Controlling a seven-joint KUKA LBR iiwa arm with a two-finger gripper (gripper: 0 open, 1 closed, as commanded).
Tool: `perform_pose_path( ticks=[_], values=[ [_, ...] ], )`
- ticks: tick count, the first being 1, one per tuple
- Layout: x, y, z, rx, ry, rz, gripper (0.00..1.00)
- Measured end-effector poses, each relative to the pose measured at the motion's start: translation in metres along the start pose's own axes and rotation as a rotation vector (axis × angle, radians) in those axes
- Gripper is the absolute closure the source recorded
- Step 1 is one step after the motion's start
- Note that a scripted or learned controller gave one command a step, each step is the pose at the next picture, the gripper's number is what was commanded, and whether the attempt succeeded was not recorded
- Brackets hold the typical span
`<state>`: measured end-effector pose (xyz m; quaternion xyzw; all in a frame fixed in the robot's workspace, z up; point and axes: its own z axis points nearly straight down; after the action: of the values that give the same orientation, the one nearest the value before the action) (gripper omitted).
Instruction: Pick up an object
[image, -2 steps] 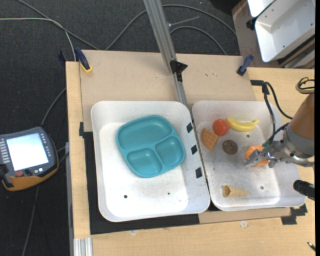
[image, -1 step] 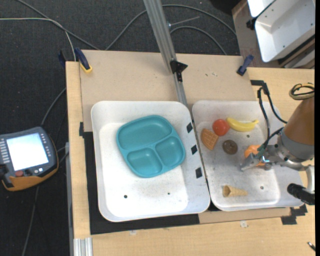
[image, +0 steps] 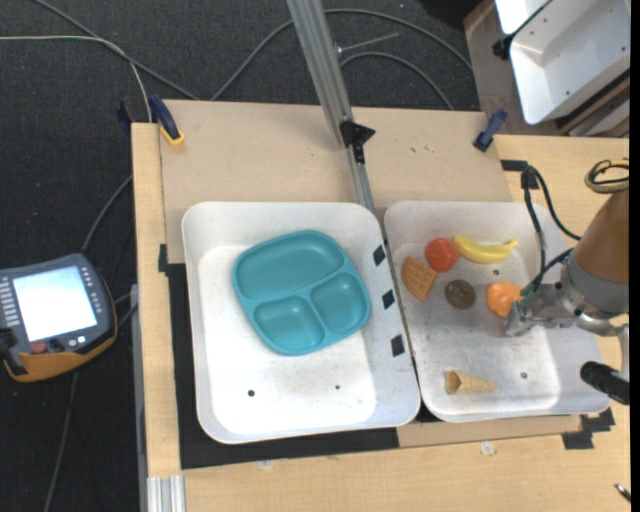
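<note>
The right bin holds a yellow banana, a red tomato, a tan bread-like piece, a brown round piece, an orange fruit and a small ice-cream cone. My gripper reaches in from the right and sits low in that bin, just below and right of the orange fruit. The fruit touches or nearly touches the gripper's tip; nothing is visibly held.
The left bin carries a teal divided plate. A slanted metal post rises behind the bins. Cables run along the bench's right side. A pendant lies off the bench to the left.
</note>
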<state>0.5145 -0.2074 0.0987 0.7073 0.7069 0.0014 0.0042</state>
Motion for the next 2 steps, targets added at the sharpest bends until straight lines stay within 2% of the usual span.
perform_pose_path(
  ticks=[1, 2],
  values=[
    [-0.004, -0.005, -0.047, 0.003, 0.002, 0.000, 1.00],
    [-0.006, 0.001, -0.091, 0.002, 0.002, -0.002, 1.00]
  ],
)
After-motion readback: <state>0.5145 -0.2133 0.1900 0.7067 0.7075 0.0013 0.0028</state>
